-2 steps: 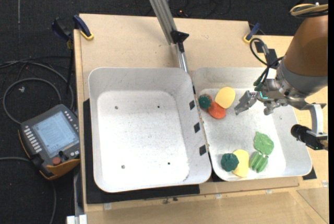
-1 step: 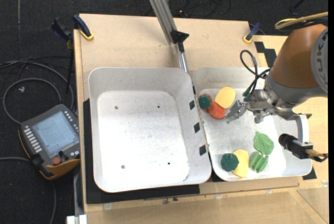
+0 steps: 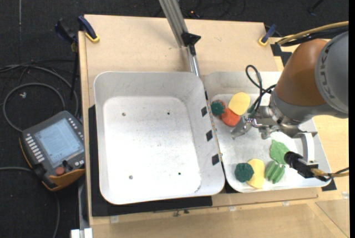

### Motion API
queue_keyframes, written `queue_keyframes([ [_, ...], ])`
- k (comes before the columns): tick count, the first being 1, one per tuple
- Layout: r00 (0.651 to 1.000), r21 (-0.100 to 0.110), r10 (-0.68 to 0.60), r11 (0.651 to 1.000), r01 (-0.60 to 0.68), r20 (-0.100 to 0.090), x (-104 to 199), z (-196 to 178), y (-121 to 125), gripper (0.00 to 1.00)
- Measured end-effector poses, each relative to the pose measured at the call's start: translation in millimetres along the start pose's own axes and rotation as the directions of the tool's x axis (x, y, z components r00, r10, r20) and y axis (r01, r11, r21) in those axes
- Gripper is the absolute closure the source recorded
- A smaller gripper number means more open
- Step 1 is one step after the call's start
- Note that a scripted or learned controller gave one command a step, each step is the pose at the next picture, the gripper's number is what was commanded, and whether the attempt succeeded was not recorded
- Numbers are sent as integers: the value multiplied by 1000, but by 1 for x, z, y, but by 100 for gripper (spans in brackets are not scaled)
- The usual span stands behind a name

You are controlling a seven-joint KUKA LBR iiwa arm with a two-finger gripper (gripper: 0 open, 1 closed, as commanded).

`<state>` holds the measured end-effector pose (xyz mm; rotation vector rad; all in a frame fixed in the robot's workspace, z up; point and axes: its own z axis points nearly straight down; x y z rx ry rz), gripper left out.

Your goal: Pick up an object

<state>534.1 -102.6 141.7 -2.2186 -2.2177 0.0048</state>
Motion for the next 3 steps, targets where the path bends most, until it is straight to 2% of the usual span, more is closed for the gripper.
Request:
queue_keyframes([
  [1,1000,-5,1,1000,-1,1,0,48,0,0],
  [2,1000,-9,1,1000,-1,1,0,36,2,100],
  [3,1000,-12,-2,1000,2,3,-8,-23,7,100],
])
